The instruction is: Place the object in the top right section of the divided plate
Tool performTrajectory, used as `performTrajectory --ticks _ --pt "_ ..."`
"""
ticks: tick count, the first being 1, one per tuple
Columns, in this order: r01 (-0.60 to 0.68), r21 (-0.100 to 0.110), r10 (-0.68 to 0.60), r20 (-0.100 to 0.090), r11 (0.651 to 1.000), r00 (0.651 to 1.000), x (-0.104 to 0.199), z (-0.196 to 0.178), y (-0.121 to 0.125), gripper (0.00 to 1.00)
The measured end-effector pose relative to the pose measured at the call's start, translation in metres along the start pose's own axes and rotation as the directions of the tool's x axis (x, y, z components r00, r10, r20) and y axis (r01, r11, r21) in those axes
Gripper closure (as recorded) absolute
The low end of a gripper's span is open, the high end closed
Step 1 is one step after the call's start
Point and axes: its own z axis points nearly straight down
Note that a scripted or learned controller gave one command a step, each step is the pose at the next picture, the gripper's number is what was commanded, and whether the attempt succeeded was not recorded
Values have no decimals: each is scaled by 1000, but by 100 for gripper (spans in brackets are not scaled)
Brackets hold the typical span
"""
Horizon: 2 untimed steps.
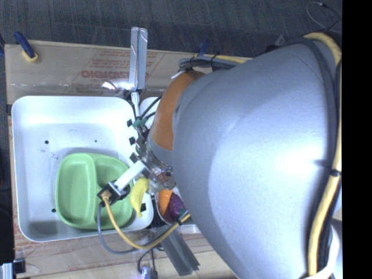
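A: Where is the yellow object (138, 195) seen?
B: At the plate's (75, 190) right rim, beside the end effector (149, 182), whose opening cannot be judged. It should be released only above the top right section.

The green divided plate (75, 186) looks like smooth plastic with a soft sheen. The white bin (29, 156) is smooth plastic too. The surface (70, 63) is matt brown cardboard.
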Motion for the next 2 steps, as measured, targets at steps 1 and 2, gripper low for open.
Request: performTrajectory --ticks 1,2 --pt "174 -2 -174 -3 985 985 -1 -80 3 100" --pt "229 1 -229 1 973 973 -31 -34 55 100"
